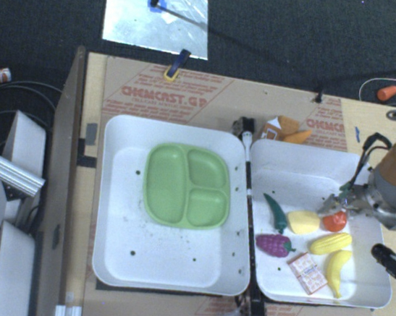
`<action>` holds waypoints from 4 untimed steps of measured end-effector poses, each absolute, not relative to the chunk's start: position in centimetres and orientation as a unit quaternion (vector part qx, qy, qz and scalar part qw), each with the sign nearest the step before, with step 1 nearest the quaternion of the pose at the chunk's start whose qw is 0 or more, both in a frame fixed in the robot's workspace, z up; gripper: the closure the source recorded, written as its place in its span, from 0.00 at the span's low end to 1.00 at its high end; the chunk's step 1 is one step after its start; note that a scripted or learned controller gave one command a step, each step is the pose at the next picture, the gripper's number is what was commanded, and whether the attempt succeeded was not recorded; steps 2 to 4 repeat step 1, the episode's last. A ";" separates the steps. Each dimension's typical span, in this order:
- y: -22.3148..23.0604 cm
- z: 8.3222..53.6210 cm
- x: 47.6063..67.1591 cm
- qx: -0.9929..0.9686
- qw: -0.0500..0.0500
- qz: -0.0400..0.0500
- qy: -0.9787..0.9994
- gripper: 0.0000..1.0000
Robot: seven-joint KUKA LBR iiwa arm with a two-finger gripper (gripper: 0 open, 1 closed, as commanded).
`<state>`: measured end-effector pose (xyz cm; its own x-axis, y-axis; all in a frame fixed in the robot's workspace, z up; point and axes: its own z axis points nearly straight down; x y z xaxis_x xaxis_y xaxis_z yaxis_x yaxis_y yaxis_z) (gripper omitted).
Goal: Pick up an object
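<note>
Right bin (pixel 306 165): fingers (pixel 337 207) at tomato (pixel 334 222)

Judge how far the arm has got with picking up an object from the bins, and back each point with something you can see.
Done: the arm has reached into the right bin, with the gripper low beside the red-orange toy. In hand: nothing visibly lifted; the yellow block, green pepper, purple toy, corn, banana and small box all lie on the bin floor. Left: grasp and raise one item.
</note>
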<state>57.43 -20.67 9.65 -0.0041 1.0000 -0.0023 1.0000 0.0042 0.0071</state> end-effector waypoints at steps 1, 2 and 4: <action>-12.9 12.5 59.1 0.703 0.001 0.002 0.711 1.00; -12.9 12.5 59.1 0.703 0.001 0.002 0.711 1.00; -12.9 12.5 59.1 0.703 0.001 0.002 0.711 1.00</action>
